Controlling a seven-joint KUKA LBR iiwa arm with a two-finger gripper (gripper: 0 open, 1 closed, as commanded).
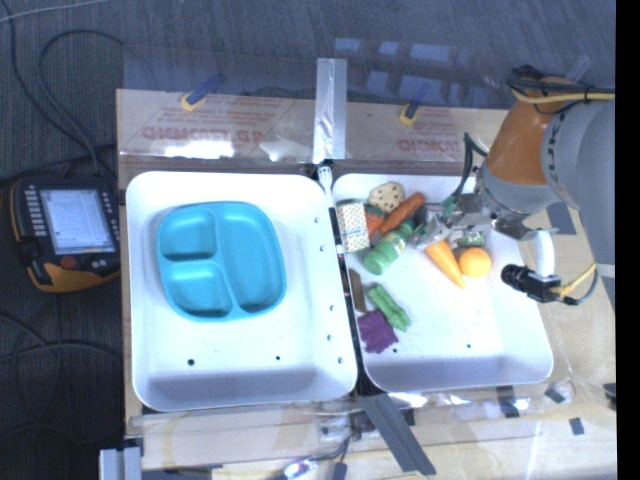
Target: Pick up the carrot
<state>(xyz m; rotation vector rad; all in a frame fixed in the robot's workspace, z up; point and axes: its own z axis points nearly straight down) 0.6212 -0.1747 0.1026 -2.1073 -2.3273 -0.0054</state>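
In the right bin [520, 368], up near the far side, I see my gripper [462, 223] low among the toy food. It sits just above the carrot [443, 262], very near it or touching it. I cannot tell how the gripper is set, because the arm [535, 148] and the clutter hide that part. I cannot see the carrot held in it either.

The carrot lies flat on the bin floor. Its thin end points toward me, and a small orange [476, 262] sits right beside it, touching it or almost. So I judge the job is not done yet. The arm has got to the right spot, but the grab and the lift are both left to do.

Now I count. There are two white bins: the right one and the left bin [140, 368]. In the left bin there is one blue tray [218, 258] with three parts. In the right bin I count one carrot, one orange, one red-orange long piece [398, 211] that could be a pepper or a sausage, one cookie [385, 196], one small box [351, 225], two green pieces [383, 256] [389, 307], and one purple piece [377, 332]. A few tiny bits near the gripper are too small for me to name.
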